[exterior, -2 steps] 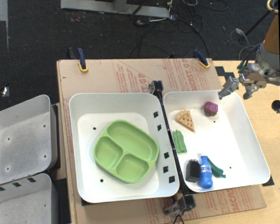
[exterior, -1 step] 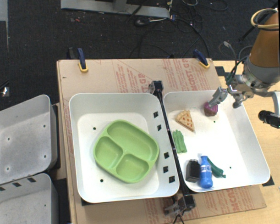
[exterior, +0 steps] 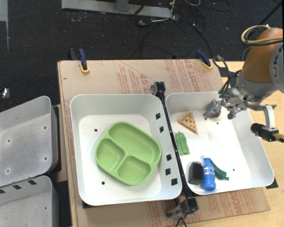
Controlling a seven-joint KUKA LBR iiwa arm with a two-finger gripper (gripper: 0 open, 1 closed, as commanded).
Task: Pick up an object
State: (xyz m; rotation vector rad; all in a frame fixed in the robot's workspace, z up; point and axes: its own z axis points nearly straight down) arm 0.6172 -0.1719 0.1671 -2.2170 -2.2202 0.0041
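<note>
The right bin (exterior: 245, 144) holds several objects. A tan pizza-slice toy (exterior: 188, 122) lies near its upper left, with a green pod-shaped toy (exterior: 182, 143) just below it. At the front lie a blue bottle (exterior: 208, 174), a small black block (exterior: 195, 173) and a dark green strip (exterior: 220, 171). My gripper (exterior: 221, 111) hangs over the upper part of this bin, right of the pizza slice and apart from it. It is open, with nothing between its fingers.
A green divided plate (exterior: 128, 153) sits in the left bin (exterior: 82, 136). A black divider bar (exterior: 170, 142) runs between the bins. Spare white lids (exterior: 22, 138) lie to the left of the bench. The orange-banded arm (exterior: 263, 60) reaches in from the right.
</note>
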